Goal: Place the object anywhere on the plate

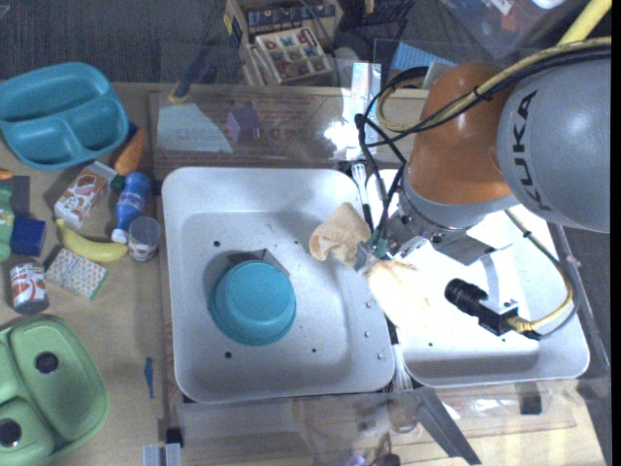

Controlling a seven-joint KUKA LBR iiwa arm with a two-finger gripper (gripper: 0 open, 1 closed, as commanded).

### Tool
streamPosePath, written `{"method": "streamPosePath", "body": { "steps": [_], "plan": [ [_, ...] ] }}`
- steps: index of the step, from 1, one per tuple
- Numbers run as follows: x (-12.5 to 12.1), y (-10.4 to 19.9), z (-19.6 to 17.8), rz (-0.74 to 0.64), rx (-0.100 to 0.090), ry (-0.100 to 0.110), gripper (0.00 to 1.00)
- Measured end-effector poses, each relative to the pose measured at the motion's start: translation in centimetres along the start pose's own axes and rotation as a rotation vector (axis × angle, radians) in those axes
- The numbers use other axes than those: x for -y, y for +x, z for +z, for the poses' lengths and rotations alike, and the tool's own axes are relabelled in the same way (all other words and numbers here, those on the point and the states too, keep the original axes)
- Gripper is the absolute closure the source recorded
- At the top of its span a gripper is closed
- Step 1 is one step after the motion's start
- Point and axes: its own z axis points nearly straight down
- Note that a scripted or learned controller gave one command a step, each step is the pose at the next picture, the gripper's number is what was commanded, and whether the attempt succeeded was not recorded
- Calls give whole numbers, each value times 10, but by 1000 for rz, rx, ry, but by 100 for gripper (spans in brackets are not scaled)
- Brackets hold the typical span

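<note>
A crumpled tan object (340, 233), soft like a cloth or a pastry, lies in the left white bin (194, 202), near that bin's right wall and toward its far side. Its right edge sits just beside the gripper (371, 252), which hangs low over the seam between the two bins; whether the fingers are spread, closed, or gripping the tan object cannot be told, because the wrist covers them. Nearer the camera in the same bin, a round teal plate (253, 302), seen as a shallow upturned dish, rests toward the middle, well apart from the tan object. The grey arm (558, 139) with its orange band (456, 139) reaches in from the right, above the right white bin (553, 352), which is washed out by bright light. On the bench to the left of the bins lie a banana (89, 245), a small can (145, 236), a blue bottle (130, 202), a teal divided tray (63, 115) and a green tray (49, 391).
</note>
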Motion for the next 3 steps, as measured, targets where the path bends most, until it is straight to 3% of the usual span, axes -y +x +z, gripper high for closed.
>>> {"method": "streamPosePath", "body": {
  "steps": [1,2,3],
  "plan": [
    [-26,94,-8,-220,1,-3,100],
    [-26,93,-8,-219,1,-3,0],
    [-88,53,78,-476,4,-15,0]
  ]
}}
